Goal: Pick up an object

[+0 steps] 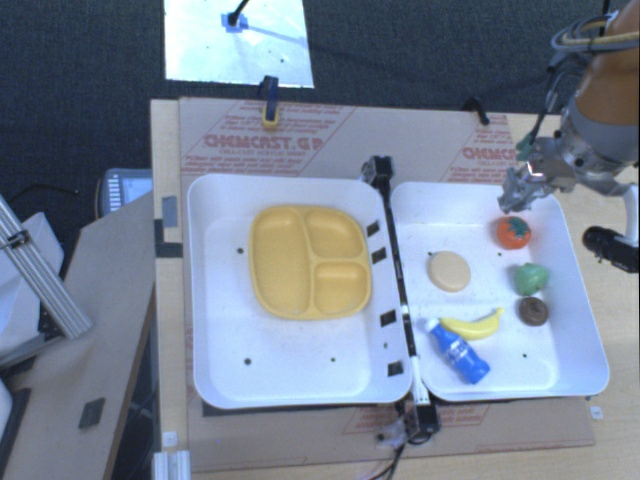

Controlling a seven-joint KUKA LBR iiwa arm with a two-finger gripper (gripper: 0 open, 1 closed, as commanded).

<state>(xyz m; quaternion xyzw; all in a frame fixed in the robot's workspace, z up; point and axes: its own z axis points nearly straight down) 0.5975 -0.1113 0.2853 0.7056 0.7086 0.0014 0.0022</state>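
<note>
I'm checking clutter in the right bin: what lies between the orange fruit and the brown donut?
In the camera view, a green toy sits between the orange fruit and the brown donut, near the right bin's right wall.

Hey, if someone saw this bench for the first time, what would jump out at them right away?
Probably the yellow tray, lying alone in the left bin. Next, the bright items in the right bin: an orange fruit, a banana touching a blue bottle, and a green toy. The hand hovers just above the orange fruit.

Hand (515,196) above right bin's (590,368) far edge, just beside orange fruit (513,231); yellow tray (308,261) in left bin (215,368).
</note>
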